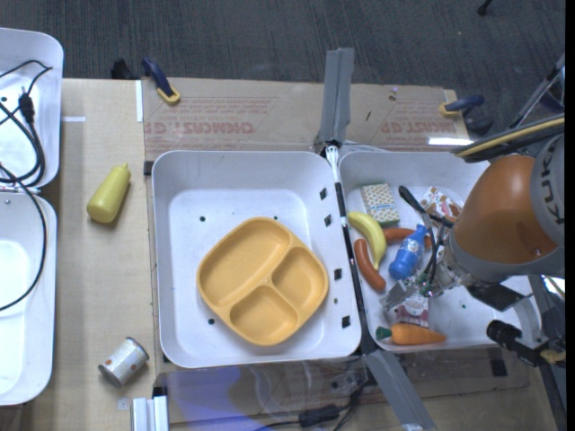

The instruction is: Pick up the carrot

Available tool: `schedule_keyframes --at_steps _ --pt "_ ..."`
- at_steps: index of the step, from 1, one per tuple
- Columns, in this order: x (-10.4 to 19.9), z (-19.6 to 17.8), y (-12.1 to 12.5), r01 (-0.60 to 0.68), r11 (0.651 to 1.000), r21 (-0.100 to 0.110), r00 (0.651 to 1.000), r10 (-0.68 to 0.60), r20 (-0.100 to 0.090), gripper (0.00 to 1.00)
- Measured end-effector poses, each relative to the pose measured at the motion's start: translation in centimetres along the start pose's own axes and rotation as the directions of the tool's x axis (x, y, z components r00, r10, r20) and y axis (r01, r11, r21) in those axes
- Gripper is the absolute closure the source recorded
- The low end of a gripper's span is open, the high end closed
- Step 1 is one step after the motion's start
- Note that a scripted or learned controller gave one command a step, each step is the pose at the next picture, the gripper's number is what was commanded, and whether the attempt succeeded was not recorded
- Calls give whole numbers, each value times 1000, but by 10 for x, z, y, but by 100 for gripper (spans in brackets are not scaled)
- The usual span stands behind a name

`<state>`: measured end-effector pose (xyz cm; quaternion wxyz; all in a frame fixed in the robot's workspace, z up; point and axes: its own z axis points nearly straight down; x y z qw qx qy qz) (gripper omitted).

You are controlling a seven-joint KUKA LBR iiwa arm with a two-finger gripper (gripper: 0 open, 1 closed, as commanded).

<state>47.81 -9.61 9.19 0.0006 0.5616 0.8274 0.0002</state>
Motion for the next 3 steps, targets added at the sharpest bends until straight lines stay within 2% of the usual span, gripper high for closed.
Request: schedule_keyframes --at_steps 1,2,3 --pt "-1 -9 0 -3 1000 -1 1000 3 0 100" --pt "-1 -9 0 -3 1000 0 1000 3 0 0" --pt "-86 1 -35 80 997 2 997 -80 0 0"
